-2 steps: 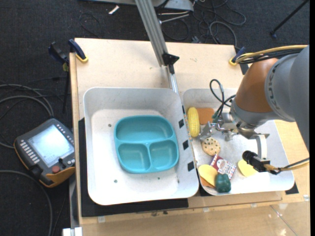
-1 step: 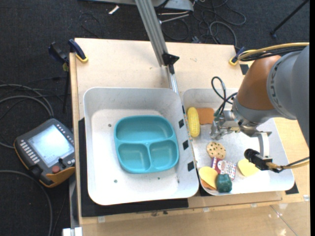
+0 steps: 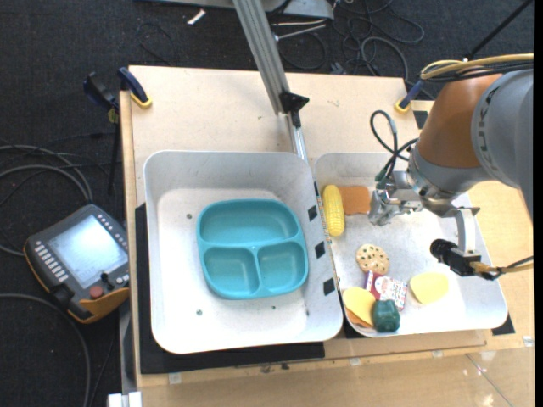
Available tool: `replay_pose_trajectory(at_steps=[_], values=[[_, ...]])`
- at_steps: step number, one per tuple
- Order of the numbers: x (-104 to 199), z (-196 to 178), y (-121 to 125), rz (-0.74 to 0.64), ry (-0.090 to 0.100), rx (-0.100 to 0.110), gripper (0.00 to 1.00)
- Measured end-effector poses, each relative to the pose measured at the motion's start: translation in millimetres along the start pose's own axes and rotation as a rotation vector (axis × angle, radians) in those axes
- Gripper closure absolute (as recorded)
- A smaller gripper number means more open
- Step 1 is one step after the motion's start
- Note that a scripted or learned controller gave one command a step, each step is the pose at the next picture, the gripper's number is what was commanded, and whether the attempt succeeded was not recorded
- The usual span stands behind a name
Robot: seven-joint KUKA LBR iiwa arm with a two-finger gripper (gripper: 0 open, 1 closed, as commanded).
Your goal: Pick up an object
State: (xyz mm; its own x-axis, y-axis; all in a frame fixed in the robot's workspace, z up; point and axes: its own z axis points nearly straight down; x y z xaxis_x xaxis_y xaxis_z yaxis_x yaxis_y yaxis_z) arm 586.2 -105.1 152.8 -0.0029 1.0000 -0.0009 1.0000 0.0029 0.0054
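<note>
The right bin (image 3: 475,312) holds a yellow corn cob (image 3: 333,209), an orange-brown block (image 3: 355,199), a round cookie (image 3: 372,258), a red and white packet (image 3: 391,290), a dark green piece (image 3: 386,316), an orange-yellow slice (image 3: 358,306) and a yellow wedge (image 3: 429,287). My gripper (image 3: 384,209) hangs over the bin's upper middle, just right of the orange-brown block and above the cookie. The arm's grey body and orange band (image 3: 450,121) rise behind it.
The left bin (image 3: 170,227) carries a teal tray (image 3: 253,247) with three compartments. A metal pole (image 3: 267,49) slants down to the divider between the bins. A black fitting (image 3: 450,255) with a yellow cable juts over the right bin's right side.
</note>
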Motion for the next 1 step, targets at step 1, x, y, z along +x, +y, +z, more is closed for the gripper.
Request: replay_pose_trajectory(at_steps=[1], values=[[-1.7, -61.7, -4.4, 0.001, -0.001, -0.002, 1.00]])
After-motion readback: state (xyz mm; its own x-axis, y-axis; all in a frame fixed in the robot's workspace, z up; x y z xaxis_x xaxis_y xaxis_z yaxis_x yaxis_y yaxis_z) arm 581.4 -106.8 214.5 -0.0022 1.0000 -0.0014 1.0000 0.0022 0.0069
